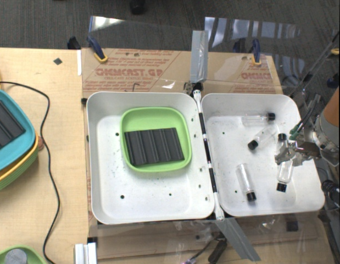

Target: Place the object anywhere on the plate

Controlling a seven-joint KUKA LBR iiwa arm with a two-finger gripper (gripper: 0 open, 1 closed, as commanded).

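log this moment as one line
stage: reaching | hand: over right bin, by a vial | vials: loose in right bin | plate: left bin, holds black pad

A lab, plainly: clear vials lie in a white bin on a cardboard-lined worktop, with office-chair castors on grey carpet behind.

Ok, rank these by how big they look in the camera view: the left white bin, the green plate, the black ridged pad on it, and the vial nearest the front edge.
1. Left white bin
2. Green plate
3. Black ridged pad
4. Vial
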